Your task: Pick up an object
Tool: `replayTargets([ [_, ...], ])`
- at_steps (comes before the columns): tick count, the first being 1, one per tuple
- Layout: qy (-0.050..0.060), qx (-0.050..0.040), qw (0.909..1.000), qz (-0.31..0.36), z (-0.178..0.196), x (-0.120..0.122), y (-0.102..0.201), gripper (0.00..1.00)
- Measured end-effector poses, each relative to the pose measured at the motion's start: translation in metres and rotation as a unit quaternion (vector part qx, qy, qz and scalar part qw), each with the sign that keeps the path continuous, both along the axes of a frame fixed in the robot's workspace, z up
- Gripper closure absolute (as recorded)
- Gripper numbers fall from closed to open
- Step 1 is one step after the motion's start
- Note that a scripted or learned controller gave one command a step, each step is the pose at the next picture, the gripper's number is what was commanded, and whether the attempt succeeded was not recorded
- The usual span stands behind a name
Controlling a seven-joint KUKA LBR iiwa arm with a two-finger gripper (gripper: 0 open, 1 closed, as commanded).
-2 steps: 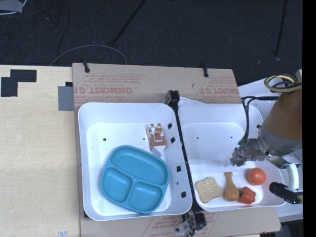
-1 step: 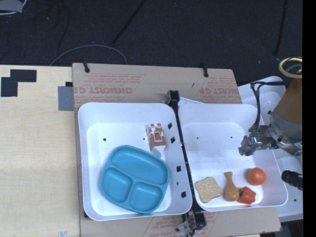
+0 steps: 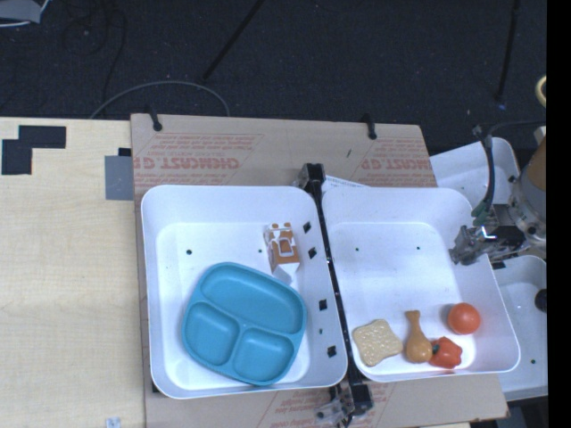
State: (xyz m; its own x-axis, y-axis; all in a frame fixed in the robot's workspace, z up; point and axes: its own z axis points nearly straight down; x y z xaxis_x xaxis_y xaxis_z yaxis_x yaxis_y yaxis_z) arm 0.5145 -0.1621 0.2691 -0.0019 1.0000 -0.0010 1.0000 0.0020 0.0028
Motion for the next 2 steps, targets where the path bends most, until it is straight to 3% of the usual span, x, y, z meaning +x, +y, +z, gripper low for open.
replayTargets([
  [2,0.003,0.0012,1.0000,0.001,-0.012,0.039,0.108,1.00],
])
